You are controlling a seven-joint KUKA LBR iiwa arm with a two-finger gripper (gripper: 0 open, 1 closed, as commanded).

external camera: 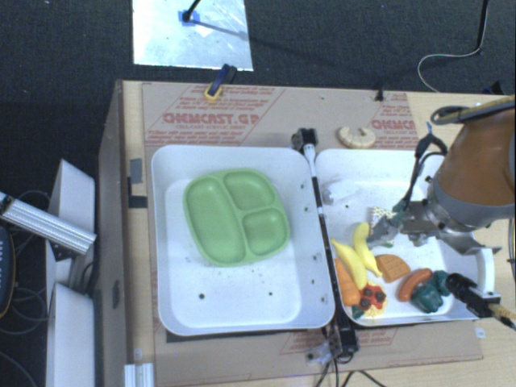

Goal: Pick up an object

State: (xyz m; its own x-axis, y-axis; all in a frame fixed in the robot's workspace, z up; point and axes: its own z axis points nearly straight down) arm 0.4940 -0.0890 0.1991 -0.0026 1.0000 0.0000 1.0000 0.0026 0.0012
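The right bin [355,172] holds a pile of toy food at its near edge: two yellow bananas [359,252], an orange carrot [347,280], a brown bread slice [393,266], a red sausage [415,281], a green vegetable [431,292] and a cluster of red and dark berries [371,297]. The arm with its orange band [484,160] reaches in from the right. Its gripper [385,228] hangs low over the right bin, just above and right of the bananas. I see nothing between its fingers.
The left bin [234,305] carries a green three-compartment plate [236,215]. A tan ring-shaped object [356,137] lies on the cardboard behind the right bin. A yellow and blue tool [219,82] rests at the bench's back edge. A black clamp [305,140] sits between the bins.
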